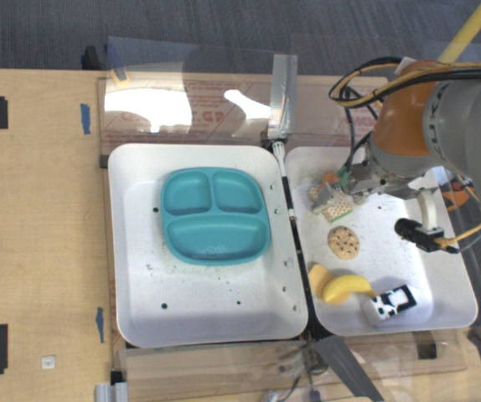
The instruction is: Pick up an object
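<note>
**Gripper low in the right bin, beside the small crumpled item**

From the camera view, you see the gripper (351, 184) down in the right bin (450, 283), near its upper left corner. I can't tell its state here. A crumpled packet (328, 199) lies just left of it, close to the divider wall, so room is tight. The cookie (343, 242) sits below, in the open; banana (341, 286) and toy cow (390, 301) lie nearer the front edge. The left bin (131, 249) carries a teal divided plate (215, 215).

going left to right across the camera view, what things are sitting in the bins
teal divided plate → yellow banana → black and white toy
</note>
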Available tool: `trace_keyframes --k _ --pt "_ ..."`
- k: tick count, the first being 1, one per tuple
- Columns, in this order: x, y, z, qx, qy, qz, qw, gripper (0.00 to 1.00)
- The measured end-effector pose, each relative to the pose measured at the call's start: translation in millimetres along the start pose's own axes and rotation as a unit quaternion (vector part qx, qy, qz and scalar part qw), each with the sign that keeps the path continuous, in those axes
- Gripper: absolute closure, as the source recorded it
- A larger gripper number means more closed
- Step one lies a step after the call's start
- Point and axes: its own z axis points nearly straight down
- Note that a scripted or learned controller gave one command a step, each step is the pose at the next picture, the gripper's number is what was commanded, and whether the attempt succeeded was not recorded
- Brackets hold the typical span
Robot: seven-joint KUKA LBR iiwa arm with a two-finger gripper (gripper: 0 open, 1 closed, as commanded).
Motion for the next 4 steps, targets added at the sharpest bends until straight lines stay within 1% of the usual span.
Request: trace_keyframes --k 1,2,3,4 --pt "0 0 -11 -0.001 0.0 0.0 1.0 1.0" --pt "92 0 -101 0.0 0.002 0.042 0.9991 1.0" --pt "72 8 -96 0.003 0.0 0.119 0.9929 1.0" --pt "98 10 -211 -0.001 0.0 0.02 0.9998 1.0"
